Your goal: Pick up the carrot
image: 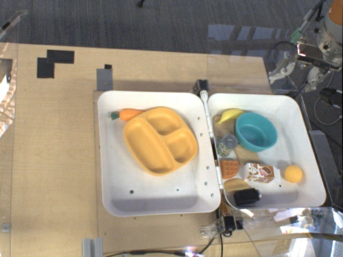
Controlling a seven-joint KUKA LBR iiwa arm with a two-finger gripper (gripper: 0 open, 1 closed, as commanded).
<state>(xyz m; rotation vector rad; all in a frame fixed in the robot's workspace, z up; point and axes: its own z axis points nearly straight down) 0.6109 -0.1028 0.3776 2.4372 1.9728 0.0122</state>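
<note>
The 2 white bins sit side by side on the bench. The left bin (115,191) holds the yellow plate (159,139), which is big and has 3 sections. I use this plate as the marker for everything else.

The arm (327,28) is far from the plate, up in the top right corner, past the right bin (305,138). Its claw is mostly out of the picture, so I cannot tell how it is set. It holds nothing that I can see.

To the right of the plate, in the right bin, sit a blue bowl (256,131), a yellow ball (292,173) and other little toys.

The carrot (128,114) is the smallest thing here that matters. It is orange with a green end. It lies flat, touching the plate's top left edge, close to the bin's back wall.

It looks like a toy, so it is likely light, hard and a bit smooth. The plate's rim crowds one side. The thick orange middle looks like the best place to pinch.
</note>
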